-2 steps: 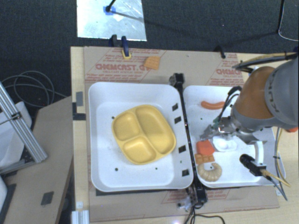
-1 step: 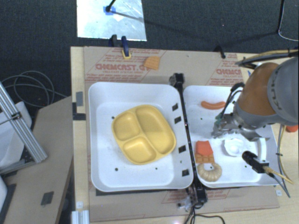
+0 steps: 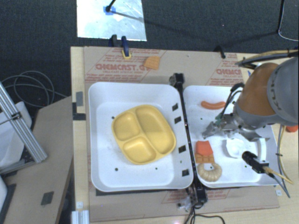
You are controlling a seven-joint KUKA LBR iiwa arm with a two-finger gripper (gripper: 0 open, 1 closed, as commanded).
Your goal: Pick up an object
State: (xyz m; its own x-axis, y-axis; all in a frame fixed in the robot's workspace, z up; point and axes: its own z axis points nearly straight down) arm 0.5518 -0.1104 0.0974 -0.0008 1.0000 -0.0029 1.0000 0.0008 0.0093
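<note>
The right bin (image 3: pixel 266 181) holds an orange sausage (image 3: pixel 212 104) near its back, an orange block (image 3: pixel 203 149) at the front left, and a tan ring-shaped pastry (image 3: pixel 209 171) just in front of the block. A white object (image 3: pixel 232 149) lies to the block's right. My gripper (image 3: pixel 211 130) hangs low over the bin's middle left, pointing left, just behind the orange block and in front of the sausage. Nothing shows in its grasp.
The left bin (image 3: pixel 100 125) carries a yellow divided plate (image 3: pixel 142 133). A black divider (image 3: pixel 183 125) runs between the bins. An orange piece (image 3: pixel 152 62) and a blue-and-yellow clamp (image 3: pixel 124 47) sit on the bench behind the bins.
</note>
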